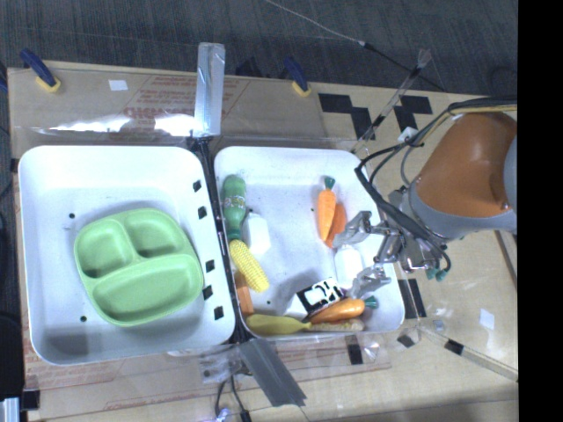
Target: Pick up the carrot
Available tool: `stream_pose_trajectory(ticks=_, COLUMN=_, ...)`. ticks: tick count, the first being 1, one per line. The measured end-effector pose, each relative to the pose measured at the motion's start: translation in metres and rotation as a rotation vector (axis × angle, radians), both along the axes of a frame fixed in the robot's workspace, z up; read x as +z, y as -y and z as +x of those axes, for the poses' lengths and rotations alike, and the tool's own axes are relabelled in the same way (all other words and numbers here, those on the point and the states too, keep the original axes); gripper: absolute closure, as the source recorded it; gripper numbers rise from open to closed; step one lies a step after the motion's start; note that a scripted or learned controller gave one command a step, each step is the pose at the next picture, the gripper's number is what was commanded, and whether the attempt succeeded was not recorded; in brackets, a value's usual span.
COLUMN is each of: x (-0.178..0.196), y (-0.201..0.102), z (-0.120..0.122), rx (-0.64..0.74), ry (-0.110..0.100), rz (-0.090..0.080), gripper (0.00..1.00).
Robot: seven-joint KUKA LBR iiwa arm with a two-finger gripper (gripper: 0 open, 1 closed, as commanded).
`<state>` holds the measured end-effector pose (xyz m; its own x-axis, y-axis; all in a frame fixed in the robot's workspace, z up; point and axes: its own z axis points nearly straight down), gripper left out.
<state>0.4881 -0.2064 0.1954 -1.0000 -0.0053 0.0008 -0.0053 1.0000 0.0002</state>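
The carrot (326,212), orange with a green top pointing to the far side, lies in the right bin (281,165) towards its right wall. A second orange piece (339,221) rests against its right side. My gripper (363,253) hangs low over the bin's right edge, just right of and nearer than the carrot. It is open: one metal finger (357,228) reaches close to the carrot's lower end, the other (370,280) lies nearer the front. Between them I see a small white object (349,258), not the carrot.
In the right bin lie a green vegetable (233,199), a corn cob (249,265), a white block (258,233), a black-and-white box (318,294), an orange item (338,309) and a yellow one (274,324). The left bin (53,174) holds a green divided plate (139,262).
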Motion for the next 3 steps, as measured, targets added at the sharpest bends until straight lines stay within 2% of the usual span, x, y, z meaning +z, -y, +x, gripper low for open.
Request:
stream_pose_trajectory(ticks=1, x=-0.032, y=0.003, z=0.069, rx=-0.126, ry=0.000, rz=0.001, gripper=0.00)
stream_pose_trajectory(ticks=2, x=-0.103, y=0.003, z=0.126, rx=-0.335, ry=0.002, rz=-0.001, gripper=0.00)
stream_pose_trajectory(ticks=3, x=-0.090, y=0.001, z=0.129, rx=-0.325, ry=0.009, rz=-0.003, gripper=1.00)
